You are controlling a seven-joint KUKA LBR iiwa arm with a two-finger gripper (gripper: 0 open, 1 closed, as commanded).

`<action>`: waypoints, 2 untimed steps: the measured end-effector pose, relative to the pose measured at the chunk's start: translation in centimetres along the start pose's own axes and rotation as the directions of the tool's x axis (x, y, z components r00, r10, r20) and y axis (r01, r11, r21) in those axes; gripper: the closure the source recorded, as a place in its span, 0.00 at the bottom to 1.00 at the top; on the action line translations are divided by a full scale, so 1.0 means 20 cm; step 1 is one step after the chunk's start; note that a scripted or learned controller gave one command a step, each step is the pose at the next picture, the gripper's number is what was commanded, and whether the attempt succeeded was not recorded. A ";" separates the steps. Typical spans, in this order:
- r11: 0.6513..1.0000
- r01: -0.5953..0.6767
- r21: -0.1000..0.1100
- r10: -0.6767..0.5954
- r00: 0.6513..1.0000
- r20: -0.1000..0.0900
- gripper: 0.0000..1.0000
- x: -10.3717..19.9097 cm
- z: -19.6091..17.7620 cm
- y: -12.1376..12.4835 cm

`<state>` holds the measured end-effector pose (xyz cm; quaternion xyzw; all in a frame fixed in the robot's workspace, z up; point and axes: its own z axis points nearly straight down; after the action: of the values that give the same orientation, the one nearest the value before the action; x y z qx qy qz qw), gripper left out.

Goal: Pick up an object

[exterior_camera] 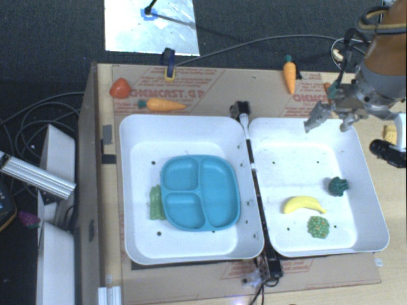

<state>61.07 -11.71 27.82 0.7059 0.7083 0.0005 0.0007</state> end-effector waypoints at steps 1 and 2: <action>1.000 -0.003 0.002 0.003 1.000 0.001 0.00 -0.27 0.37 -0.39; 1.000 -0.002 0.000 0.002 1.000 0.001 0.00 -0.45 0.49 -0.20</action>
<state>57.08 -20.66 18.03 0.7067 0.7075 0.0001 0.0009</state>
